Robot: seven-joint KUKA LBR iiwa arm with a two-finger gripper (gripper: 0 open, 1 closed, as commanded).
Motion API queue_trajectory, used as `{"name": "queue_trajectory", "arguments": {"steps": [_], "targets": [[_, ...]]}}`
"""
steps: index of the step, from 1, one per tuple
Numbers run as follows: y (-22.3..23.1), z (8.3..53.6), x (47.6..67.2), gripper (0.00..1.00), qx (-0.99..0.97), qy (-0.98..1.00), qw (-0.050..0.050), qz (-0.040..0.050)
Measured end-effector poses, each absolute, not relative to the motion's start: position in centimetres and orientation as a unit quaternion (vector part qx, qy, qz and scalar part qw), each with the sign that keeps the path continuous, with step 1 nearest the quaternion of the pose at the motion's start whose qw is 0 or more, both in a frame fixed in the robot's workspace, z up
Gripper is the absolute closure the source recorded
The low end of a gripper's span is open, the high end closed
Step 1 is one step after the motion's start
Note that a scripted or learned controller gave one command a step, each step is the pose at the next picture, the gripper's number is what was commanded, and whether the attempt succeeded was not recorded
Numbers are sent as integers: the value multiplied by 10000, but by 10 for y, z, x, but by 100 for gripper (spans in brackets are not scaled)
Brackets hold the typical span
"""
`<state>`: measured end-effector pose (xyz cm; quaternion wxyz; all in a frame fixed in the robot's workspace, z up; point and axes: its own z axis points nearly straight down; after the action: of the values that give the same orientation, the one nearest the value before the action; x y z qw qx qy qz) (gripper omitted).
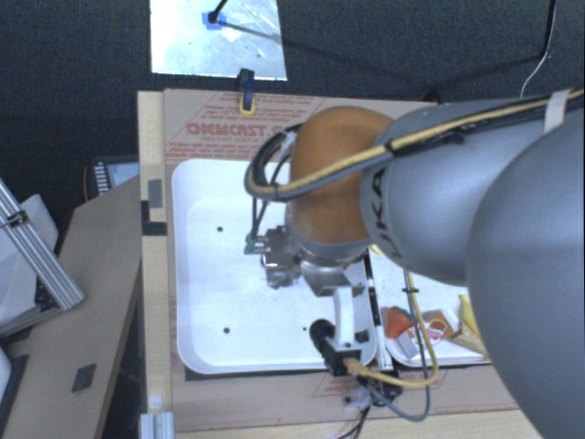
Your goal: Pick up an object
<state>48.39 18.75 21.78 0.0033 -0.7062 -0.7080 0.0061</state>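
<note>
Since the things to grab, an orange-red thing (398, 322) and a yellow thing (470, 324), lie in the side bin (452, 358), well apart from the pincer (276, 267), I think nothing is picked up yet. The pincer hangs over the other white bin (210, 273), and I cannot tell if it is open or shut or has hold of anything. The big grey arm (475, 208) reaches across and hides most of the side bin, so it gets in the way of seeing them.
</note>
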Motion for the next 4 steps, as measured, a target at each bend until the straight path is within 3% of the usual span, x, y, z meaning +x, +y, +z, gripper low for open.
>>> {"name": "queue_trajectory", "arguments": {"steps": [1, 3, 4], "targets": [[131, 264, 488, 100, -7086, -7057, -19, -16], [135, 283, 489, 100, -7057, -7085, -10, -25], [206, 239, 485, 100, -7036, -7106, 17, 8]]}}
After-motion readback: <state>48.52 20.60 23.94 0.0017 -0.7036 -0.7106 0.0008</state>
